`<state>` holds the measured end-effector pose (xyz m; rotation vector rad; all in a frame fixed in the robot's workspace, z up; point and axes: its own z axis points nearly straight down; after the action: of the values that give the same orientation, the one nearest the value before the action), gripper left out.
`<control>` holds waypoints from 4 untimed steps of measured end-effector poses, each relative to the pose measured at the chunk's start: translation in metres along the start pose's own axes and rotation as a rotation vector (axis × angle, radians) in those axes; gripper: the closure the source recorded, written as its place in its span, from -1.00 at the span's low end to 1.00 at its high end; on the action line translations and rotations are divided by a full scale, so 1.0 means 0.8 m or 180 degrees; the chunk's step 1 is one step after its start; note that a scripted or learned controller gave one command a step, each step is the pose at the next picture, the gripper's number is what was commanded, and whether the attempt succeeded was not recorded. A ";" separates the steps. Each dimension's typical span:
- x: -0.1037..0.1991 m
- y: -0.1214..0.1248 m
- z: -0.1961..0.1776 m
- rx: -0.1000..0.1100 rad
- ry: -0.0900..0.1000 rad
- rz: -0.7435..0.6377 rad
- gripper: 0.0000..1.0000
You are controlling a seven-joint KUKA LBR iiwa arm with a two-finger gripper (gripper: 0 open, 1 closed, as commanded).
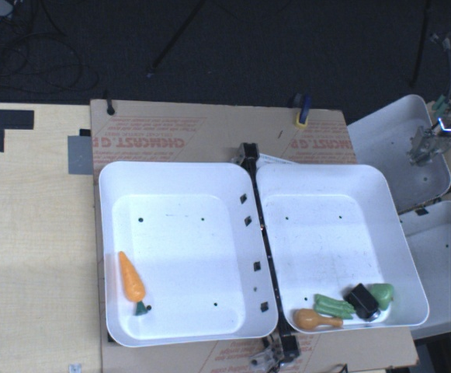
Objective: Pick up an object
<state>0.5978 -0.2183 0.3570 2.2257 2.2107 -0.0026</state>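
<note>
Noting two white bins sitting side by side on a cardboard sheet (pixel 209 134), the left bin (pixel 101 208) and the right bin (pixel 397 200) meeting along a central divider.

Recording a toy carrot (pixel 131 278) lying alone in the left bin, close to the left wall and near the front corner. Observing its long axis running roughly front to back with a slight slant, the green top pointing toward the front edge and the narrow tip toward the back. Finding open floor on its right side, with no other item touching it.

Recording a cluster packed into the front right corner of the right bin: an orange pear-shaped toy (pixel 315 319), a green pod-like toy (pixel 334 306), a black block (pixel 362 301) and a light green piece (pixel 382 292). Noting the black block resting against the pod and the light green piece; not resolving exactly which pieces overlap.

Unable to tell the gripper's opening or whether anything is in it.

Judging the cluster to be lying nearer the arm's side of the bench, and the carrot well apart across both bins. Judging the carrot the cleaner target, calling for fingers closing across its short width; expecting crowding and the nearby walls to be hampering any grasp in the corner cluster. Pick not yet made.
</note>
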 end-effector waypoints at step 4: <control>0.008 0.057 0.203 0.0025 0.0015 -0.0022 1.00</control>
<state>0.6436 -0.2130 0.1947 2.2245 2.2246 -0.0064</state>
